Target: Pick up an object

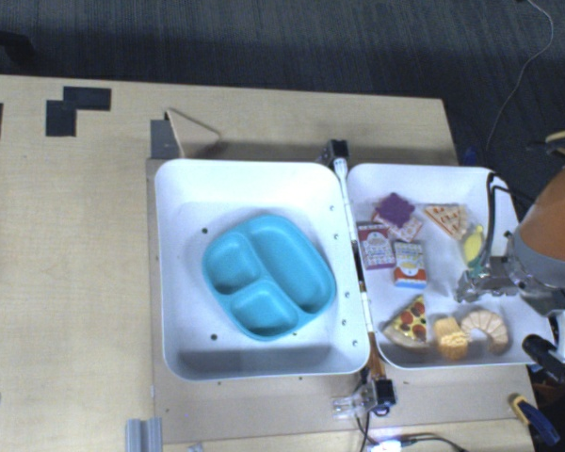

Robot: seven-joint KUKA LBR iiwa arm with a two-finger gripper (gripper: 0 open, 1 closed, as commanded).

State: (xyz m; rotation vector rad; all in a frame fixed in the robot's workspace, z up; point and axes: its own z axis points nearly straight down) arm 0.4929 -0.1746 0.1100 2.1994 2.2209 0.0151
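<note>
The right bin [367, 185] holds several toy foods. A purple piece [393, 208] and a tan wedge [447, 217] lie at the back. Two small cartons [378, 249] [410, 263] sit in the middle. A yellow piece [473, 245] lies by the right wall. Along the front are a pizza slice [410, 320], a yellow block [450, 338] and a tan pastry [485, 326]. My gripper [473, 286] hangs low over the bin's right side, just below the yellow piece and above the pastry. I see nothing held in it.
The left bin [179, 252] carries a blue divided plate [266, 275]. The arm's orange band [557, 217] and grey wrist overhang the right bin's right wall. Cables and clips lie at the bench's front edge [377, 395].
</note>
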